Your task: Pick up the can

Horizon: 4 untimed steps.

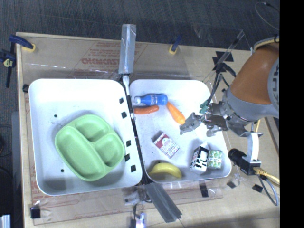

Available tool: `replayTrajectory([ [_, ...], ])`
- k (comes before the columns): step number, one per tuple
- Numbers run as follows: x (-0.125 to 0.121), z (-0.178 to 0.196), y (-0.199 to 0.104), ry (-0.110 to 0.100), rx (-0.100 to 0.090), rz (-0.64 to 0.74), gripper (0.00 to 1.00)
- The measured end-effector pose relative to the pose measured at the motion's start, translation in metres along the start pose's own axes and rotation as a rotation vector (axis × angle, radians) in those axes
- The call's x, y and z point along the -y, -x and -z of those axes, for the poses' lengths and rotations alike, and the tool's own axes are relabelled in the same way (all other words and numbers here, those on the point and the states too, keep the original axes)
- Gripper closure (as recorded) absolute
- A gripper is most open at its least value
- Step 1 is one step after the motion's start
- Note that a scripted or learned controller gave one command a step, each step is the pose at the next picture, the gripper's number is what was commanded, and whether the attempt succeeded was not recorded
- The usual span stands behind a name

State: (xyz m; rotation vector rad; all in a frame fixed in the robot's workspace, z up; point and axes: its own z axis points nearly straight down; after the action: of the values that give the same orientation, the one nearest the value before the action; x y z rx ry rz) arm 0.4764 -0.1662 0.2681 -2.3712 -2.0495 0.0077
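A small can (215,159) with a green and white label lies in the front right corner of the right bin (190,86), touching a black and white patterned container (200,159) on its left. My gripper (201,127) hangs over the right side of that bin, a short way behind the can and apart from it. Its fingers (189,123) are spread open with nothing between them. The grey arm with its orange band (254,77) comes in from the right.
The right bin also holds a blue bottle (151,99), an orange sausage-shaped piece (146,110), a carrot (175,113), a red carton (166,144) and a banana (166,170). A green divided plate (90,147) lies in the left bin (42,91).
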Motion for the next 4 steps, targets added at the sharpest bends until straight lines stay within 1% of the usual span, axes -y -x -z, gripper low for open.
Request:
replayTrajectory([
  [1, -0.003, -0.069, 0.031, -0.004, -0.001, -0.148, 0.00],
  [2, -0.002, -0.062, 0.030, -0.015, -0.003, -0.142, 1.00],
  [3, -0.015, -0.105, 0.000, -0.005, 0.000, -0.154, 1.00],
  [4, -0.015, -0.105, 0.000, -0.005, 0.000, -0.154, 0.00],
])
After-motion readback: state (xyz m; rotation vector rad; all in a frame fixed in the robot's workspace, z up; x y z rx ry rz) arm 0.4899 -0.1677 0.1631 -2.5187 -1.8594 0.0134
